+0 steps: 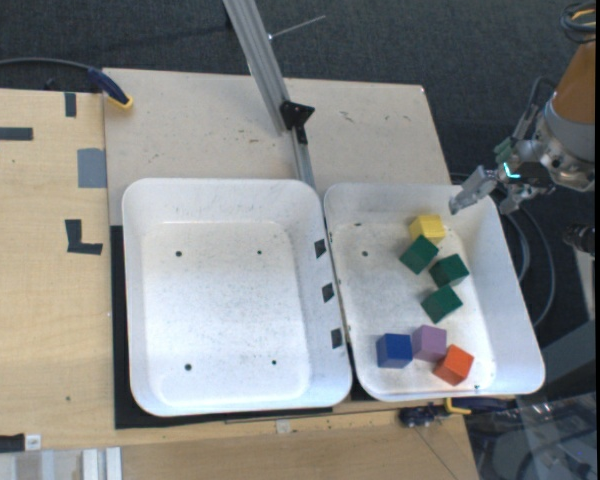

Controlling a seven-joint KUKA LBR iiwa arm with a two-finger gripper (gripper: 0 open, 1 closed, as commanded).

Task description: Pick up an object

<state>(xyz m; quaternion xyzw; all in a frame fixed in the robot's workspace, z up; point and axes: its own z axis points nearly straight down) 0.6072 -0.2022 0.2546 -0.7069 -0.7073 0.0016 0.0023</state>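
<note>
Tool sits at the right bin's upper right rim, holding nothing; can't tell how far it's open.

Gripper hangs over right bin upper-right rim, holding nothing. In that bin: yellow block, 3 green blocks, plus blue, purple, orange near front. Left bin beside it.

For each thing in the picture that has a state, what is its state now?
Gripper: above the right bin's far right rim, holding nothing.
Yellow block: lying in the right bin, touching a green block.
Blue block, purple block, orange block: clustered at the near end.
Left bin: holding no blocks.
</note>
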